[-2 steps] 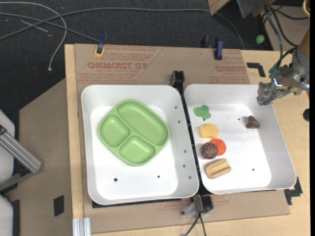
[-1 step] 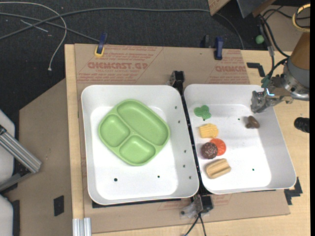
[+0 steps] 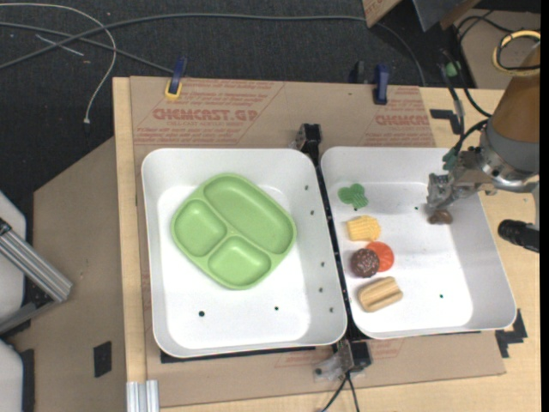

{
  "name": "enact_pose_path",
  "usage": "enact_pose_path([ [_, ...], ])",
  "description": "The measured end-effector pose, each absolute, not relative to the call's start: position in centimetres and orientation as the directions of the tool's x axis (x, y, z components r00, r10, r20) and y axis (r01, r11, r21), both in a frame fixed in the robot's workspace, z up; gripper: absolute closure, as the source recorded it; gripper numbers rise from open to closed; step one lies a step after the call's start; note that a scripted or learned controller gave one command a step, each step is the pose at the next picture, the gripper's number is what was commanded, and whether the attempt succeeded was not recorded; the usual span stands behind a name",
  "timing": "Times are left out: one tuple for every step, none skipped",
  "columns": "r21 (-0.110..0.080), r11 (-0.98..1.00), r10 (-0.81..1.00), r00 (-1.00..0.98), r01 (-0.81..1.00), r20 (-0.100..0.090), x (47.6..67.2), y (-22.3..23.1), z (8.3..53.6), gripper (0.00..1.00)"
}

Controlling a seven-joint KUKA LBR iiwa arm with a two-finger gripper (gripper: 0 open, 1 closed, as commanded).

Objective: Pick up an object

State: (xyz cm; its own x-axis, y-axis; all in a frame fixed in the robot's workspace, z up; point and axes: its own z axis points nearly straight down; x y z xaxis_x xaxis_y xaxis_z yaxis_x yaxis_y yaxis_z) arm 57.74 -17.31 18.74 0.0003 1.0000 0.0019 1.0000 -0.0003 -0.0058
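In the right bin (image 3: 480,273), the gripper (image 3: 440,202) is reaching down over a small brown thing (image 3: 441,216). The brown thing is sitting on the bin floor right under the tips. I cannot tell how the jaws are standing.

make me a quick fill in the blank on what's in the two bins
1. The green divided tray lies in the ____ bin.
2. The tray has ____ compartments.
3. The yellow corn lies in the ____ bin.
4. The gripper is over the ____ bin.

Missing words: left; three; right; right
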Motion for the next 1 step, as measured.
enact_pose_path([
  [-0.007,-0.001,1.0,0.001,1.0,0.003,58.03,-17.82,12.65,0.0],
])
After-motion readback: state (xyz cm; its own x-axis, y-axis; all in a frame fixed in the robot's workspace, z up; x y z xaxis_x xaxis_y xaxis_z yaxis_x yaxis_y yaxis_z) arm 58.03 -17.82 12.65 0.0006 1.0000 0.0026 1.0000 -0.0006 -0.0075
